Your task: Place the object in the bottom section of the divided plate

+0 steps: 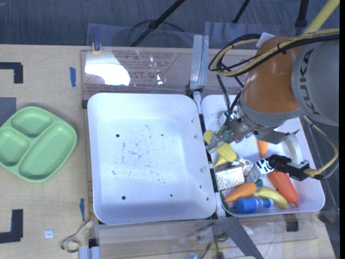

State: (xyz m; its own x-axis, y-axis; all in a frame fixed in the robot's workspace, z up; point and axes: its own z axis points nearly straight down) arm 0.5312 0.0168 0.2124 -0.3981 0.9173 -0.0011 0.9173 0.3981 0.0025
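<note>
Left bin (145, 155): you see a wide white floor with only small marks and dots; its raised rim runs all around, and the right rim touches the right bin along the middle divider.
Right bin (318, 196): it is crowded. Toys fill the lower half, and the arm covers most of the upper half, so you have little open room here.
Plate (36, 143): green, divided, it lies on the wooden bench well apart from the bins, at the far left. The long bottom section runs at a slant from lower left to upper right. Around the plate the bench is bare wood.
Arm (318, 74): it comes in from the right, the orange band sits over the right bin, and the wrist points down and to the left, toward the divider.
Gripper (220, 140): it is low in the right bin, just beside the divider. I cannot tell if the fingers are apart or together, and I cannot tell if something is between them.
Corn (226, 154): yellow, it lies just under the gripper tip, touching or almost touching it. Its long axis goes from upper left to lower right.
Carrot (241, 191): orange, near the bin's lower edge, long axis almost level, tip to the left.
Banana (274, 197): yellow, beside a blue bottle (252, 204) at the lower rim.
</note>
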